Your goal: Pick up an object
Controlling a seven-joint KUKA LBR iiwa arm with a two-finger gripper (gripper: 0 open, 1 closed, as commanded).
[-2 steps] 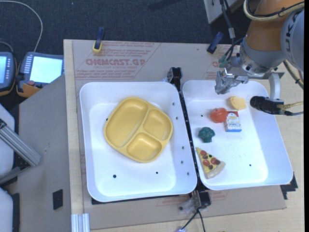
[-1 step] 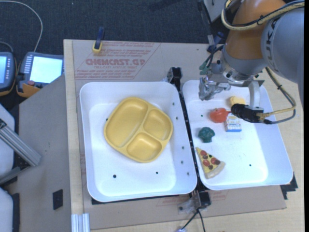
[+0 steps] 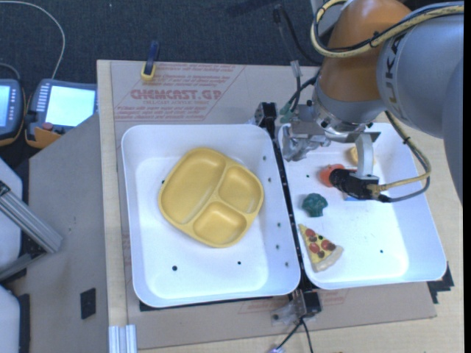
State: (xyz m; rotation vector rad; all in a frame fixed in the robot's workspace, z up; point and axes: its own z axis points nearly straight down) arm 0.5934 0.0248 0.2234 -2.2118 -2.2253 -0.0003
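Dark carpet floor (image 3: 184,13) is stretching across twelve o'clock behind the table (image 3: 118,197). A lit screen (image 3: 68,105) is glowing at ten o'clock, a white cable (image 3: 44,9) is looping above it.

Grey arm (image 3: 430,65), orange band (image 3: 360,46), yellow cables looping, metallic hand (image 3: 298,142)

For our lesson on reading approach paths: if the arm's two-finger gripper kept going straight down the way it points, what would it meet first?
Probably the bare floor of the right shallow white bin, near its upper left corner. The gripper points down there. The small green broccoli-like toy and the orange-red toy lie off to the side, though depth is unclear.
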